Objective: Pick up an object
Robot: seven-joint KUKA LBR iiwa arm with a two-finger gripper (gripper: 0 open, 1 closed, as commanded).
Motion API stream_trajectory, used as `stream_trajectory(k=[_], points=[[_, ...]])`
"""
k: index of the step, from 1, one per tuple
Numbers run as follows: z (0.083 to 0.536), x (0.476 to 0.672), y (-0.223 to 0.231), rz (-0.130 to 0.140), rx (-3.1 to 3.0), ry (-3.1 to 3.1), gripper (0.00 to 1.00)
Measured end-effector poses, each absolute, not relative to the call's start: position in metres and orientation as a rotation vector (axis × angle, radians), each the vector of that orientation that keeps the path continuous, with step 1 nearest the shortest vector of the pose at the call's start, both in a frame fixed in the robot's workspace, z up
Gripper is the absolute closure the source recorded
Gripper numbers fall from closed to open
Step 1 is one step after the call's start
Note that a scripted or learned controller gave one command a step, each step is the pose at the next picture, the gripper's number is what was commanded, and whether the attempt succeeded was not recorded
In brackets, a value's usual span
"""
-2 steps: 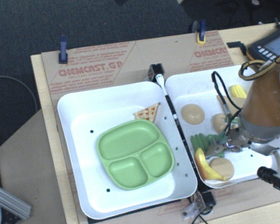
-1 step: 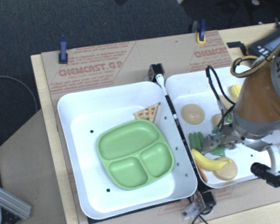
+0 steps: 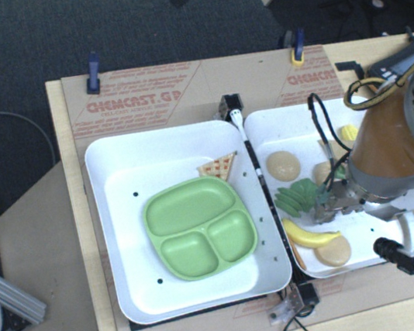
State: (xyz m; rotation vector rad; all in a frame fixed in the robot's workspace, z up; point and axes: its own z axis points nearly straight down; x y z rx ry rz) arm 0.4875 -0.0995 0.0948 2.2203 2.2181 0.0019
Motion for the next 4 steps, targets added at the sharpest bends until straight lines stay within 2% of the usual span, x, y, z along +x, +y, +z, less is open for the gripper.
stream_trajectory(k=[2, 3, 4], points=[[0.114, 0.488, -0.099, 0.004, 2.219, 2.215, 1.0], [0.188, 0.508, -0.01, 0.006, 2.213, 2.224, 1.0], [0.399, 0.48, -0.015, 0.022, 2.209, 2.216, 1.0]])
